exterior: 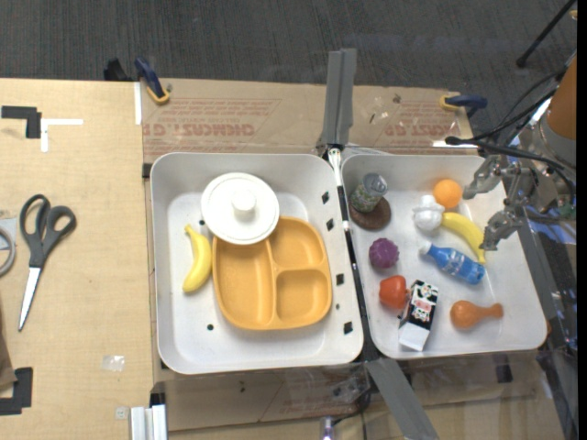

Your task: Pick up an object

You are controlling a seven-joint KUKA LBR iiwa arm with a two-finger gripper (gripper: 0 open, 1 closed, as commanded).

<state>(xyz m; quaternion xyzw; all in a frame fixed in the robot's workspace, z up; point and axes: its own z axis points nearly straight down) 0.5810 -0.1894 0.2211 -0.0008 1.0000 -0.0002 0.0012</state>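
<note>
The right bin (532, 337) holds several small items: an orange ball (448, 192), a white lump (427, 216), a yellow banana (463, 234), a blue bottle (455, 263), a purple grape bunch (384, 252), a red fruit (393, 291), a black-and-white carton (418, 313), an orange gourd (475, 313) and a grey piece on a brown disc (371, 204). My gripper (488, 209) hangs over the bin's right side, just right of the orange ball and the banana. It is open, with nothing between its fingers.
The left bin (165, 328) holds a yellow divided plate (272, 282), a round white lid (240, 207) and a second banana (196, 258). Scissors (37, 246) lie on the bench at far left. Blue clamps (152, 79) sit behind the bins.
</note>
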